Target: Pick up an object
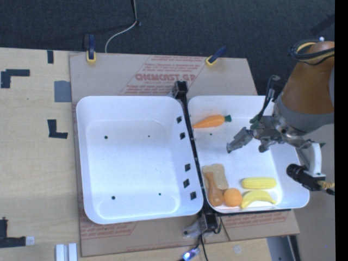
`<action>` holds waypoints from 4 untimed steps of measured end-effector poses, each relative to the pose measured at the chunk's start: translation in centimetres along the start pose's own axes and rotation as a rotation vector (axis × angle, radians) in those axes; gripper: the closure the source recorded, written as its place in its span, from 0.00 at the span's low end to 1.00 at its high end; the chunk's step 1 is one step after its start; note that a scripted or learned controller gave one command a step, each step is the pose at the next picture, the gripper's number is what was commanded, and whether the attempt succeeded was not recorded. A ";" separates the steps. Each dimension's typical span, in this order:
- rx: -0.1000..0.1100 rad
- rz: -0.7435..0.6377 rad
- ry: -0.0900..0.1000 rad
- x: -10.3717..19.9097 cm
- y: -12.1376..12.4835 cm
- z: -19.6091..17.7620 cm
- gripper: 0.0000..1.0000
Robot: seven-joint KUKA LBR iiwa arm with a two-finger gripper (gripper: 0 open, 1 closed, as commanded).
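Note:
The right bin (239,103) holds several toy foods. A carrot (209,122) lies at its far left, by the divider. Near the front left sit a tan bread slice (217,173), a brown sausage-like piece (212,192) and an orange ball (232,197). A yellow corn cob (258,183) and a banana (258,199) rest at the front right. My gripper (252,143) hovers over the bin's bare middle, right of the carrot and above the corn. It is open, with its two dark fingers spread and nothing between them.
The left bin (130,156) stands beside the right one, parted by a black clipped divider (187,145). Both rest on a cardboard sheet (157,75) held by clamps. The arm's grey and orange wrist (307,91) overhangs the right bin's right edge.

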State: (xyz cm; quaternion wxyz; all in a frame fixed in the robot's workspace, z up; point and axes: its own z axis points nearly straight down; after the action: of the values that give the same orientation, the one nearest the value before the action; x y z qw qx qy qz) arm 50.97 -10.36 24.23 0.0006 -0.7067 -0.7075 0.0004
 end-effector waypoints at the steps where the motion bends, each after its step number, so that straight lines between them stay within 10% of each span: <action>1: 0.006 -0.005 0.003 7.0 -2.7 3.7 0.00; 2: 0.008 0.007 -0.001 0.1 -2.8 11.5 0.00; 3: -0.006 -0.013 0.004 12.9 0.3 5.5 0.00; 4: -0.007 -0.001 -0.001 11.4 5.2 0.9 0.00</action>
State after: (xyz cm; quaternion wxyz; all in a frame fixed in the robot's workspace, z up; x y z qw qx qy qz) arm 56.20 1.03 23.32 -0.0024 -0.7065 -0.7077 -0.0017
